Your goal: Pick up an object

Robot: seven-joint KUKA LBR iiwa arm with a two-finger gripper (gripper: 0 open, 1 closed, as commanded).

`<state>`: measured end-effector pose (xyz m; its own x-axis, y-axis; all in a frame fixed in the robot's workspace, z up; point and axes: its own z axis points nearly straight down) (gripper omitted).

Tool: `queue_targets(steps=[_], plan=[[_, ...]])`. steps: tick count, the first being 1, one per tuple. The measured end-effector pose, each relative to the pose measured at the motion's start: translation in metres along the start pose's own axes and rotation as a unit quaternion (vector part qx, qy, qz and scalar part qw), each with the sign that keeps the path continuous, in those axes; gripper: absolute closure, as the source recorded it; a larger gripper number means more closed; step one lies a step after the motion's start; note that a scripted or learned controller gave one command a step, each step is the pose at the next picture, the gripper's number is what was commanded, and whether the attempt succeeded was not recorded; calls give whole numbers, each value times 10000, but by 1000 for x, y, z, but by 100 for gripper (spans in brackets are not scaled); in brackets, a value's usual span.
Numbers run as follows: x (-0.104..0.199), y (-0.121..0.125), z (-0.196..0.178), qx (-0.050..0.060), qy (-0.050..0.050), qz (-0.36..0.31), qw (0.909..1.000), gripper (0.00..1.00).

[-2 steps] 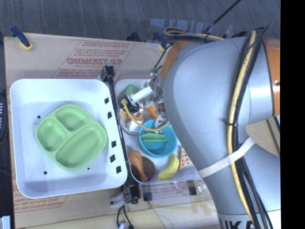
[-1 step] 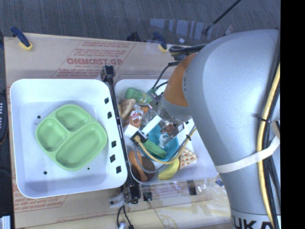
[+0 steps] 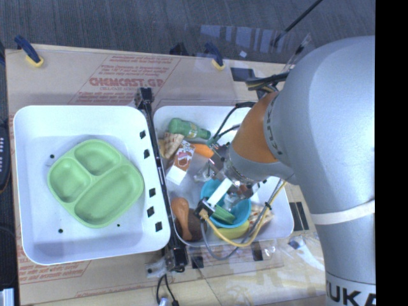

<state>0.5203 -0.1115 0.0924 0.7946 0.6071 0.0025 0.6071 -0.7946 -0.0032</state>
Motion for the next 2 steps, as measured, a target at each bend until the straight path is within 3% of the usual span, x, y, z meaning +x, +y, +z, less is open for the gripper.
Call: queue_targets(steps=[1, 2], plan=[[2, 2, -12, -9, 9, -51, 10000, 100], [2, 0, -10, 15, -8, -51, 10000, 0]])
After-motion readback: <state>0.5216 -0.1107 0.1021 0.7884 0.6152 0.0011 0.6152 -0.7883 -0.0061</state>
